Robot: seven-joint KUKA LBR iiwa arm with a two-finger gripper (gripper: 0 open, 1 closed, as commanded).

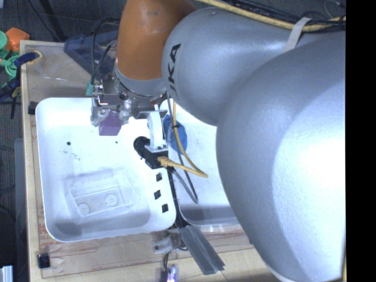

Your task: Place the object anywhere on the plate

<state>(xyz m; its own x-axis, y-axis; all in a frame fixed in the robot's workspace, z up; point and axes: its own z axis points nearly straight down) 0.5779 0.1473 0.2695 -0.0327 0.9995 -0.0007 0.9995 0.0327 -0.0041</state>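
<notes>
Gripping a small purple block (109, 124), my gripper (110, 111) pinches its top above the left bin's (50, 157) far end. Its long axis I cannot tell. A clear plate (100, 200) lies nearer. My arm (247, 98) reaches from the right, wrist down.

We note a wooden bench (35, 157) carrying two white bins: the left bin (50, 151) below and around the gripper (108, 113), the right bin (205, 216) beyond it, arm-side.

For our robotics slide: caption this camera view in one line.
Grey arm reaches over the left white bin, a purple block at its end effector.
</notes>
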